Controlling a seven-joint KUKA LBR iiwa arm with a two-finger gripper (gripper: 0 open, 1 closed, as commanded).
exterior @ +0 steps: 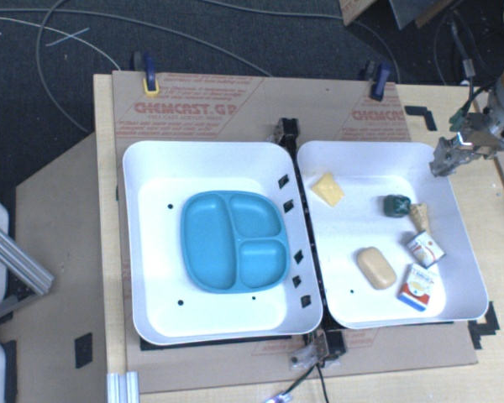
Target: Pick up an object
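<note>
The right bin (pixel 353 162) holds several small objects. A yellow wedge like cheese (pixel 327 189) lies near its back left. A dark green lump (pixel 396 205) and a tan cone (pixel 419 217) sit toward the right. A tan oval like a bread roll (pixel 376 267) lies in the front middle. A small white carton (pixel 425 248) and a red, white and blue box (pixel 417 287) lie at the front right. My gripper (pixel 448 159) hangs over the bin's back right rim, well apart from every object, with nothing between its fingers that I can see.
The left bin (pixel 151 179) carries a blue divided plate (pixel 234 240). Black clips run along the seam between the two bins. Blue clamps (pixel 150 74) hold the cardboard sheet at the back. Cables trail over the dark floor behind the bench.
</note>
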